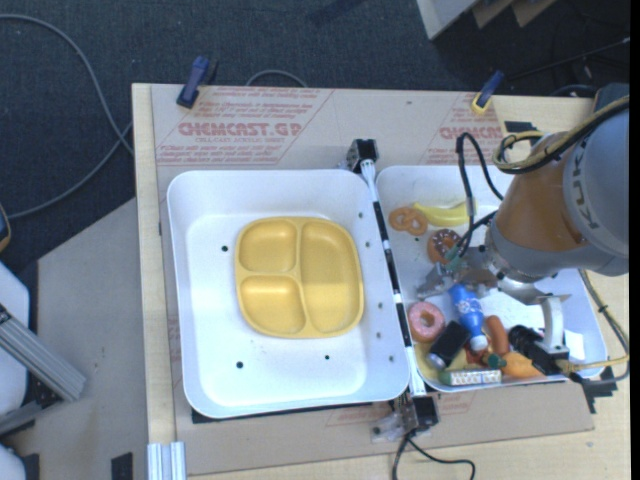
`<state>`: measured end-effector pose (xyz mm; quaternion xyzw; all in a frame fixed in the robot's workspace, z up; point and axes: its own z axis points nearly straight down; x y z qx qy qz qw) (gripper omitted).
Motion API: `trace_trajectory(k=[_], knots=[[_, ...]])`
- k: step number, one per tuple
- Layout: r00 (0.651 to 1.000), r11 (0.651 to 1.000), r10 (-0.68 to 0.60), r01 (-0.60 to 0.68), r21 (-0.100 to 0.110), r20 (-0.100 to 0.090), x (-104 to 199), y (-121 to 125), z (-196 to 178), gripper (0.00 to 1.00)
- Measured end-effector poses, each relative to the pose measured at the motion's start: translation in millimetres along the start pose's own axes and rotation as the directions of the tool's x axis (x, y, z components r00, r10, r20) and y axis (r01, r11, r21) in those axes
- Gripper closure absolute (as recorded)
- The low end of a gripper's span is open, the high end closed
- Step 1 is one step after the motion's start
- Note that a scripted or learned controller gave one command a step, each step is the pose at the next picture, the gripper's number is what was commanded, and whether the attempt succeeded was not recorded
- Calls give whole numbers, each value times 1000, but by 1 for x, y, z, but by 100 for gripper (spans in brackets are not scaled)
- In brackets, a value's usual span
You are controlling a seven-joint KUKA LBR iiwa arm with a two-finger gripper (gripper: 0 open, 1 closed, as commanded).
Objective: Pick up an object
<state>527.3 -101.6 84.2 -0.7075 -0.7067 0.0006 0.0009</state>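
The end effector hangs low in the right bin, its state impossible to tell. Toys crowd the bin's lower edge: blue bottle, pink donut, carrot. The left bin holds a yellow divided plate amid broad open margins.

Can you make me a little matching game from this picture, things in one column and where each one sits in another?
Things:
1. yellow divided plate
2. pink donut
3. banana
4. blue clamp

Places:
A. far end of the right bin, beside a small orange ring
B. on the bench's far left edge, outside both bins
C. middle of the left bin
D. right bin, close to the wall it shares with the left bin

Pairs: 1-C, 2-D, 3-A, 4-B
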Motion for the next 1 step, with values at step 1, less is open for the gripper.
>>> trace_trajectory(k=[1], knots=[[1000, 1000, 1, -1, -2, 0, 0, 0, -10, 100]])
